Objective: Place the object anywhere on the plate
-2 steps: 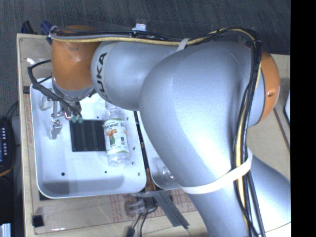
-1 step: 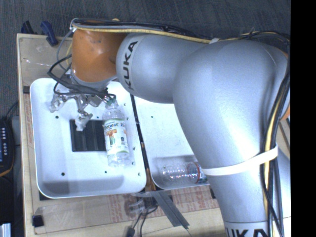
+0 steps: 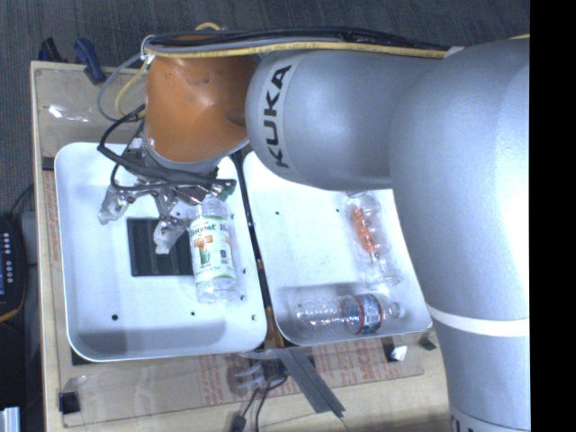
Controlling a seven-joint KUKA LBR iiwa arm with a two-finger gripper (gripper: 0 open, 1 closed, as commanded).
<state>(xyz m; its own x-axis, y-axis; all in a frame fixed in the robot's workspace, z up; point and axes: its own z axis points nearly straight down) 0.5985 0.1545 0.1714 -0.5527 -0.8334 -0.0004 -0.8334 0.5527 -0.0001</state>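
Observation:
A clear plastic bottle with a green and orange label lies in the left bin, its cap end toward the back. It rests along the right edge of the flat black plate; whether it overlaps the plate I cannot tell. My gripper hangs over the plate's back edge, open, its two translucent fingers spread apart with nothing between them. The bottle sits just right of the nearer finger, touching or nearly touching it. The orange wrist band covers the back of the bin.
The right bin holds a clear bottle with orange contents near its right wall and a crushed bottle with a blue and red label lying along its front edge. The grey arm overhangs the right bin's back.

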